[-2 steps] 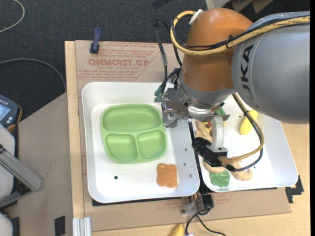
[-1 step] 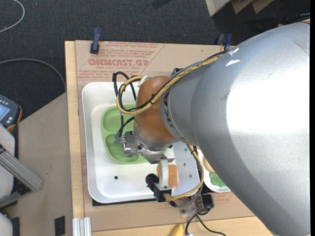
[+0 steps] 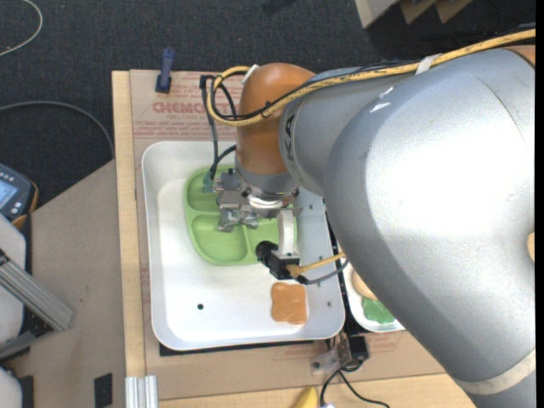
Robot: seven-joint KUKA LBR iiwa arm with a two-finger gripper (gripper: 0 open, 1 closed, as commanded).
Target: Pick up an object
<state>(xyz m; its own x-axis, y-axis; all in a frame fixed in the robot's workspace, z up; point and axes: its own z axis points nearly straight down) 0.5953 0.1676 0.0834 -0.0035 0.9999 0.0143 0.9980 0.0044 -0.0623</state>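
Hand sits low over green divided tray in left white bin, finger state cannot be told; orange block lies at tray's 4 o'clock; best to seat on the tray rim squarely before closing.

Green divided tray partly hidden under the arm.

a robotics lab: industrial arm over a white bin on a cabled bench.
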